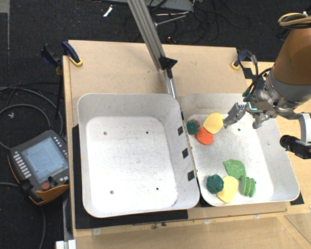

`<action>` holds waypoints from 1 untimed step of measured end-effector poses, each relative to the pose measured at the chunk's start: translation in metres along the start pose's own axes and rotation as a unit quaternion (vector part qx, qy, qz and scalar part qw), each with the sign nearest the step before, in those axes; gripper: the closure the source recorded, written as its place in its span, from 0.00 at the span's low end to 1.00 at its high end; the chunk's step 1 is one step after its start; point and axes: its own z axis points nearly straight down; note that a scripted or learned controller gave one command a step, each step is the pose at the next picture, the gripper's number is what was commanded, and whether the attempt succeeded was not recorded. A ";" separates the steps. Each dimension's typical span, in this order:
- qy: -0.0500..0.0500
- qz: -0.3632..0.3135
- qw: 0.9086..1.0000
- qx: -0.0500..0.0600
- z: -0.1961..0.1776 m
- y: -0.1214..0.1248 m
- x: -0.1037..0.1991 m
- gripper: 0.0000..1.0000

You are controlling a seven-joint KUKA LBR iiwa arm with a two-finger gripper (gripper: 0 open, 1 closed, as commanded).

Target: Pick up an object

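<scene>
My gripper hangs over the upper part of the right bin, open, and I see nothing between its fingers. Its left finger ends just right of a pale yellow piece. Touching that piece are an orange ball below it and a dark green lump to its left. Near the bin's front edge lie a light green leaf shape, a dark green piece, a second yellow piece and a ribbed green piece.
The left bin sits beside the right one, sharing a raised rim with black tabs. A metal pole slants down to the bins' back edge. A teach pendant lies off the bench at left.
</scene>
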 end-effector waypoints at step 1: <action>0.000 0.001 1.000 -0.002 -0.002 0.001 0.000 0.00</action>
